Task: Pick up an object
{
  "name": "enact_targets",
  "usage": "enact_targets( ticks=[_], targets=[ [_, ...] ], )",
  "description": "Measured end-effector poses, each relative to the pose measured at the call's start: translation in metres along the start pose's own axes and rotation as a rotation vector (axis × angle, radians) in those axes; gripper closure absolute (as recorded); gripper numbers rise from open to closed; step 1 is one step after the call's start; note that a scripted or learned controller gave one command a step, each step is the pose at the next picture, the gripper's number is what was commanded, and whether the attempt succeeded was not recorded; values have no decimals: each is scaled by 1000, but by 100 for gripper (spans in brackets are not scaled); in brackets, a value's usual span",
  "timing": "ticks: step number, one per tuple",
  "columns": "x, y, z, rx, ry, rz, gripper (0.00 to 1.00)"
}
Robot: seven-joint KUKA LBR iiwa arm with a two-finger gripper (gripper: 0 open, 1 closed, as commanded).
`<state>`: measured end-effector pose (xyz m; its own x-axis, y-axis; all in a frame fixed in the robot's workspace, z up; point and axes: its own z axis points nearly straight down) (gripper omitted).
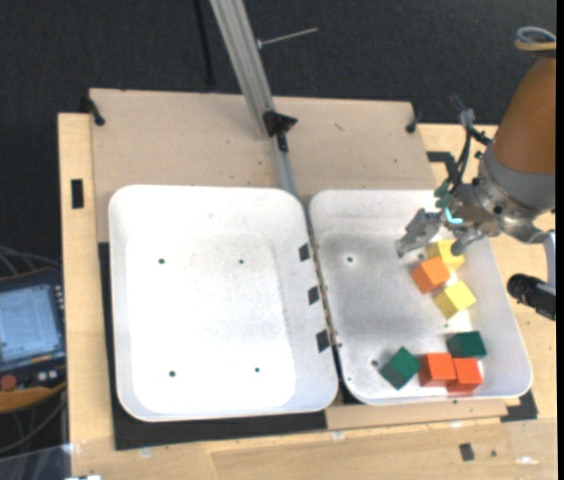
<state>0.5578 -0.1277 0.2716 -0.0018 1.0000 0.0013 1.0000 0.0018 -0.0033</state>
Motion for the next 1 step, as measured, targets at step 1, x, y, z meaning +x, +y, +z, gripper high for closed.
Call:
enact_targets(
  ticks=[1],
  targets=[
    [0, 1, -2, -5, -1, 1, 0]
  ],
)
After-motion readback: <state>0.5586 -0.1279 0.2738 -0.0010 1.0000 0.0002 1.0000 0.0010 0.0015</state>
